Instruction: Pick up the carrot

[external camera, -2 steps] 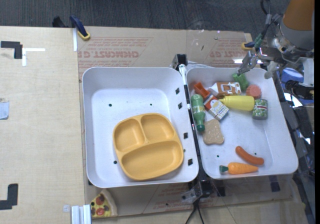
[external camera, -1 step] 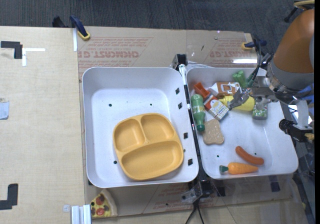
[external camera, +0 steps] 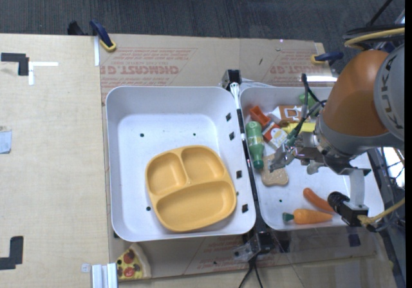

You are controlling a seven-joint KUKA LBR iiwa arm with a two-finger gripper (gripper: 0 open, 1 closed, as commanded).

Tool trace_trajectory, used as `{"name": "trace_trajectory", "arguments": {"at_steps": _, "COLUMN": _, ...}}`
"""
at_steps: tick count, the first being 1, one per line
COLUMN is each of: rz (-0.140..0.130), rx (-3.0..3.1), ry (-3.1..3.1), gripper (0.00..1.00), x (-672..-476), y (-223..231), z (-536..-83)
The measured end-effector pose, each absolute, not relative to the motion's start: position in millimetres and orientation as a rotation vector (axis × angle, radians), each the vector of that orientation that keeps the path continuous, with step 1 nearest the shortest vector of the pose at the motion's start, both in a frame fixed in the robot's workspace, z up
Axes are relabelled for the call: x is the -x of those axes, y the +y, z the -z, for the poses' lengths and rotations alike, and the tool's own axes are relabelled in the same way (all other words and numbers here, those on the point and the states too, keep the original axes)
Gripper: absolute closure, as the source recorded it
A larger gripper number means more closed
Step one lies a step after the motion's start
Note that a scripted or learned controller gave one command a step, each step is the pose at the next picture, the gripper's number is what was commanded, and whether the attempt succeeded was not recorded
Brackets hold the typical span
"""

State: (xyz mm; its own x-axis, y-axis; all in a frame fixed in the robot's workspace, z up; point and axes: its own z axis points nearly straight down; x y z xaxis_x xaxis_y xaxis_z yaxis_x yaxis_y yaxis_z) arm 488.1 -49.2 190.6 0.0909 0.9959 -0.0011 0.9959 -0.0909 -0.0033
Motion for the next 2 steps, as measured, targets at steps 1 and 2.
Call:
{"name": "trace_trajectory", "arguments": {"at_steps": 1, "rz": -0.003, "rx": 2.385, "ry": -2.044, "gripper": 0.00, "x": -478.9, "y": 31.8, "z": -190.8}}
{"name": "trace_trajectory", "arguments": {"at_steps": 2, "rz": -0.002, "rx": 2.414, "ry": -2.017, "gripper": 0.00, "x": -479.9, "y": 14.8, "z": -333.3}}
